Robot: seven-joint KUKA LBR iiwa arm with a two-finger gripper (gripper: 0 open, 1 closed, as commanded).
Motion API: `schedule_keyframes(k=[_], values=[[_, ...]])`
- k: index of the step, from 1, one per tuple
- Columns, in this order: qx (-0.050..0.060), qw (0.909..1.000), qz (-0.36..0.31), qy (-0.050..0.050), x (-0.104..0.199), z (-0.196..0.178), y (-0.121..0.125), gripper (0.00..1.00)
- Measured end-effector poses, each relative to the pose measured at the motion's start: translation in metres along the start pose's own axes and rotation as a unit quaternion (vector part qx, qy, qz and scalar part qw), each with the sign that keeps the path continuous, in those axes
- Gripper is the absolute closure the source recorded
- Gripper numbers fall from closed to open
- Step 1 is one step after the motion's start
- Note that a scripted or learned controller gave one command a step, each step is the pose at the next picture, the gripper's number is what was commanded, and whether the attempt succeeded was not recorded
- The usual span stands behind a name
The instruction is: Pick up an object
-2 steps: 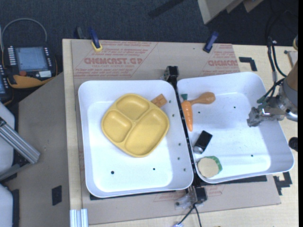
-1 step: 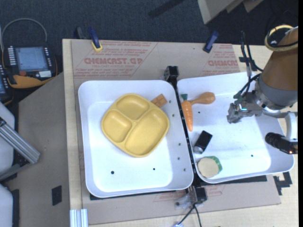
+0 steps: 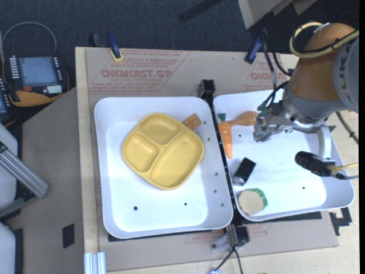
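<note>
My gripper (image 3: 263, 131) hangs over the right bin (image 3: 336, 196), near its upper middle, under the grey wrist and orange band. Just left of it lies an orange carrot-like piece (image 3: 226, 138) against the bin's left wall, and a pale orange piece (image 3: 245, 118) lies just above and left of the gripper. A small black block (image 3: 244, 170) rests lower in the bin. A round cream disc with a green rim (image 3: 251, 201) sits at the bin's front left corner. Nothing shows between the fingers.
The left bin (image 3: 114, 210) holds a yellow divided plate (image 3: 163, 149) with a small brown block (image 3: 191, 121) at its upper right edge. A black divider clamp (image 3: 206, 88) stands between the bins. A black cylindrical part (image 3: 309, 162) juts from the arm at right.
</note>
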State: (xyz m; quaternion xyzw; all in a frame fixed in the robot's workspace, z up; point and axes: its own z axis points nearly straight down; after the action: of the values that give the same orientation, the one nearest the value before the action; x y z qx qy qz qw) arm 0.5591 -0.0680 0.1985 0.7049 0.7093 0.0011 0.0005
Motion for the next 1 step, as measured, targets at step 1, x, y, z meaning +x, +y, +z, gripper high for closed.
schedule_keyframes(k=[1], values=[[0.0,1.0,0.0,0.0,0.053,0.0045,0.01,1.0]])
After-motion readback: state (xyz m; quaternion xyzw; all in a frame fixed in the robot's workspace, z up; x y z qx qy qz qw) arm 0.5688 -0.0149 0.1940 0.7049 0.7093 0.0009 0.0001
